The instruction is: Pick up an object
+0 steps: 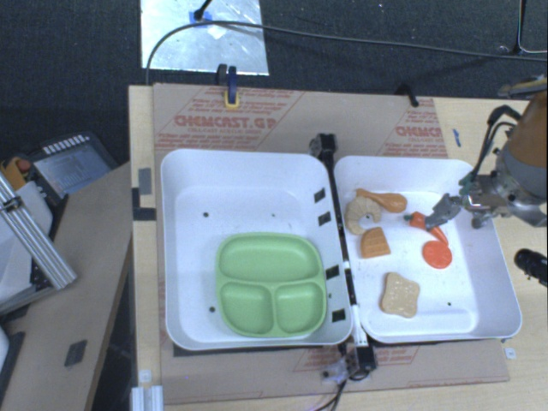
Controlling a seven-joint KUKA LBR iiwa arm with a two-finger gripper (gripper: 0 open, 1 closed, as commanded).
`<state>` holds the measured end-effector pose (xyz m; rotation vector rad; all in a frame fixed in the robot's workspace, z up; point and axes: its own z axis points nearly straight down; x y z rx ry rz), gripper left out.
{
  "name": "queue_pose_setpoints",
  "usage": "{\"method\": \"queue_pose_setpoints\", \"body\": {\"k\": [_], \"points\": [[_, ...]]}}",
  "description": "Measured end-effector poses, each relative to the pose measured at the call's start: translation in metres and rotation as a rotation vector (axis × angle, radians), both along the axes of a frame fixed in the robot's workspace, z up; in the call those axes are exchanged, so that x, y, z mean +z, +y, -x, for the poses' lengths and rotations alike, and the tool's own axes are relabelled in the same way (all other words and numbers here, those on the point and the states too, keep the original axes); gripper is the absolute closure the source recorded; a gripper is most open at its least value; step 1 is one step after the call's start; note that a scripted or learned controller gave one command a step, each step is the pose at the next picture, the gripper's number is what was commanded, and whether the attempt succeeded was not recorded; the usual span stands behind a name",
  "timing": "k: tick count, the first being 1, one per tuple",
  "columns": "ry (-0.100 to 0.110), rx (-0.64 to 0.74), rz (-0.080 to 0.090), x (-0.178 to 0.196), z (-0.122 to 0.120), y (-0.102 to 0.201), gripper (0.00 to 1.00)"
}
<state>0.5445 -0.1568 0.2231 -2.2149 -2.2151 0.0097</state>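
While the left bin (184, 174) carries a pale green divided plate (271, 283) in its near half, all the small pieces sit to the right of that plate, across the black clips on the shared wall, in the right bin (492, 302). First past the wall comes a tan drumstick-shaped toy (380, 200), with a pale curved piece (360, 218) touching its near side and an orange-brown wedge (375, 243) just below that. Farther from the plate's level toward the front — a beige, bread-like slice (400, 294) lies alone. Right of the wedge rests a red-orange disc (437, 254), and just above it a small orange carrot-like piece (421, 222). The gripper (443, 211) hangs low right at that carrot piece, grey fingers (449, 203) slightly parted around its right end; whether they actually pinch it can't be told. The arm (524, 157) stretches off right.
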Motion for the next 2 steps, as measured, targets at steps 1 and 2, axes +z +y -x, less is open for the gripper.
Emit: {"method": "queue_pose_setpoints", "body": {"k": [1,2], "points": [[-0.012,0.003,0.002,0.007,-0.003,0.000,0.00],[-0.008,0.001,0.001,-0.038,-0.006,-0.006,0.00]]}}
